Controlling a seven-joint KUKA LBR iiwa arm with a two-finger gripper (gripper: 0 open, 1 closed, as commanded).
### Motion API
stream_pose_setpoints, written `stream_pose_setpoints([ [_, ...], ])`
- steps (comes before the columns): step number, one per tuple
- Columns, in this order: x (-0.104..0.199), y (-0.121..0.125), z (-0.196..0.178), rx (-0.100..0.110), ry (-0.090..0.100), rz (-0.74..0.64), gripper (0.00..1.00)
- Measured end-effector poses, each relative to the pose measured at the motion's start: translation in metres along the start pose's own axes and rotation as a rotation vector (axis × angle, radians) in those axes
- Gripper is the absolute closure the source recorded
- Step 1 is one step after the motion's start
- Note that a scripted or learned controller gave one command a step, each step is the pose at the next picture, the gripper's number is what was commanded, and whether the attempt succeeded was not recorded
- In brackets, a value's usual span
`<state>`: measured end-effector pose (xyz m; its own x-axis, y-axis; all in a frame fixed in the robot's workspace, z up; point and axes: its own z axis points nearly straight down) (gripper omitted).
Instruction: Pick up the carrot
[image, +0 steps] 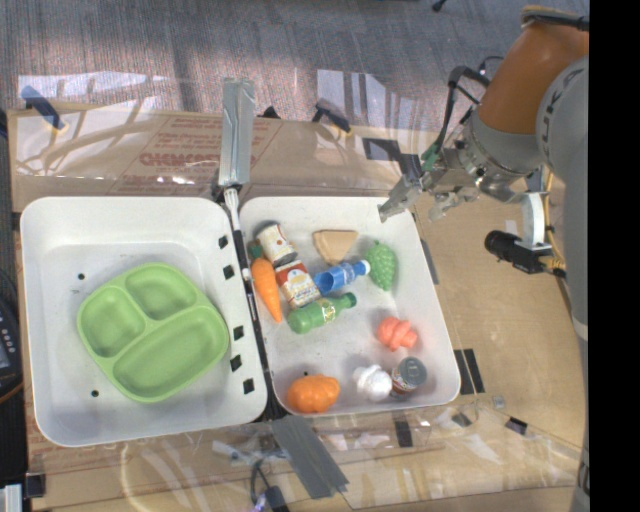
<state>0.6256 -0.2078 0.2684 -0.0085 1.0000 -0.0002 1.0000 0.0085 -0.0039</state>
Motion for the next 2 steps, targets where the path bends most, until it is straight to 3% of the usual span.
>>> stream_pose_setpoints([
  [1,0.004,-0.081,0.063,0.000,0.001,-0.273,0.00],
  [2,0.077,-0.127,0.097,0.000,0.002,-0.555,0.00],
])
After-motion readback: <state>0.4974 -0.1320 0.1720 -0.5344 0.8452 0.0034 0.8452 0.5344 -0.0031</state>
